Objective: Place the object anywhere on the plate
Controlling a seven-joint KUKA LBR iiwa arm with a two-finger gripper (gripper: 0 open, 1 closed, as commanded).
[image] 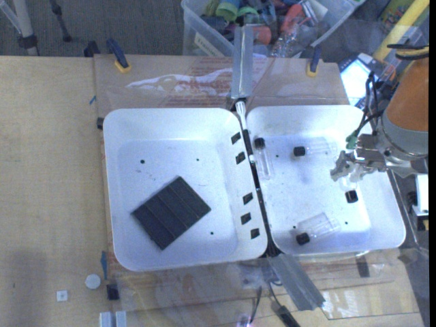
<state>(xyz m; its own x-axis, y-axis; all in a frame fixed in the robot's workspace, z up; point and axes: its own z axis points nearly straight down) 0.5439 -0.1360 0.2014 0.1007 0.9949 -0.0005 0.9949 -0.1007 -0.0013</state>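
Clear plastic vials with black caps are what I take the task's object to be: one lies near the lower middle of the right bin (392,230), its transparent body (319,225) slanting up to the right from its cap, and another clear vial (315,148) lies in the upper part of that bin with its black cap at its left end. A small loose black piece (351,196) sits between them, just below the gripper (349,169). The plate I read as the dark grey, square ridged slab (171,211) lying turned like a diamond in the left bin (112,182), well apart from all of these across the divider. My arm comes in from the right edge of the frame, and the gripper hangs over the right-middle of the right bin; the fingers blur into the white floor, so I cannot tell whether they are apart or together, and I see nothing between them. I judge the vials light, stiff and slick, round enough to roll or squirt out sideways. I would close across the middle of the lower vial's body, square to its long axis, and carry it low.
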